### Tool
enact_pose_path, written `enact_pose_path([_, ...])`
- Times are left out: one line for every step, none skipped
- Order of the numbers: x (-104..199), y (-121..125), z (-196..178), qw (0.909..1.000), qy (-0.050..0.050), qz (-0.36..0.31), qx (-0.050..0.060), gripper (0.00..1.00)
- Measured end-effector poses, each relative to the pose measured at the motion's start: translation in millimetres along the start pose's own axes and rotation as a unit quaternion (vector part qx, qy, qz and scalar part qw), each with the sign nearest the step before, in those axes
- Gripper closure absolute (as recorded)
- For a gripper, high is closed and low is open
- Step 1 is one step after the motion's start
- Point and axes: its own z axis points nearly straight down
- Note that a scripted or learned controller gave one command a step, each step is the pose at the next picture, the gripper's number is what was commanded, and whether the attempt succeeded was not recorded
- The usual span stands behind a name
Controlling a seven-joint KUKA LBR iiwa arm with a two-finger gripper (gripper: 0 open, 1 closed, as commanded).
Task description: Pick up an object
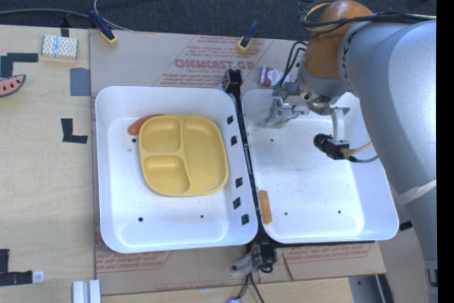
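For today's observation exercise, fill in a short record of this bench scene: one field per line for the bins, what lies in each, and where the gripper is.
left bin: holds a yellow divided plate
beside plate: an orange item peeks out at its upper-left edge, partly hidden
right bin: holds a small orange piece against its left wall
gripper: over the right bin's upper-left part, nothing seen between its fingers
arm: grey, orange band above the wrist

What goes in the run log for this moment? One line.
gripper: over right white bin, far-left corner | small orange piece: right bin, near-left edge | yellow compartment plate: left white bin
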Motion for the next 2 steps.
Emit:
enact_pose_path([0.8, 0.0, -9.4, 1.0, 0.0, 0.0, 0.0, 1.0])
enact_pose_path([1.6, 0.0, -18.8, 1.0, 0.001, -0.001, 0.001, 1.0])
